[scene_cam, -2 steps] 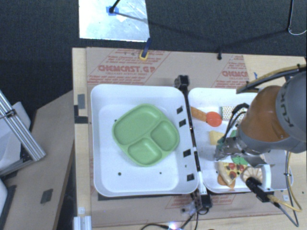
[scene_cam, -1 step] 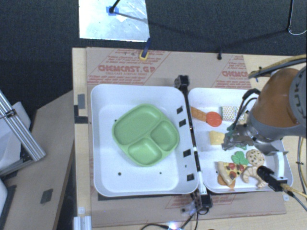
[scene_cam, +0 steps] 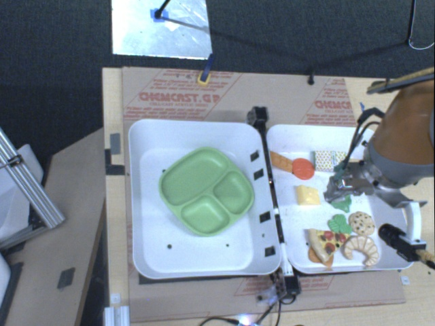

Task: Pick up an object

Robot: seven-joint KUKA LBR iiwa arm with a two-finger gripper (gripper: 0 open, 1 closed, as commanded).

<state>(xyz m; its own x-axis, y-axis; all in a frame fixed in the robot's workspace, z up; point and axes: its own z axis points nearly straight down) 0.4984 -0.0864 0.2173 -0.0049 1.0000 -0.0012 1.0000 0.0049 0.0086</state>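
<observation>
1. The gripper (scene_cam: 338,194) is hanging low in the right bin (scene_cam: 289,141), its tip touching or nearly touching a green leafy piece (scene_cam: 340,202) at the bin's centre; whether its claws are apart or together cannot be told.
2. Any toy food here is serving as the task's thing; the leafy piece, nearest the tip, is looking like the likeliest target.
3. Risk, as a judgement: that piece is lying flat and thin, so the closing tip may be sliding over it and coming up bare.
4. Neighbours are crowding close: a cheese cube (scene_cam: 308,195) at nine o'clock from the tip, a cookie (scene_cam: 361,222) and croissant (scene_cam: 361,248) at five, a pizza slice (scene_cam: 322,240) at six.
5. A bump may be nudging these.
6. The green divided plate (scene_cam: 206,191) is sitting in the left bin (scene_cam: 146,250), well apart.
</observation>
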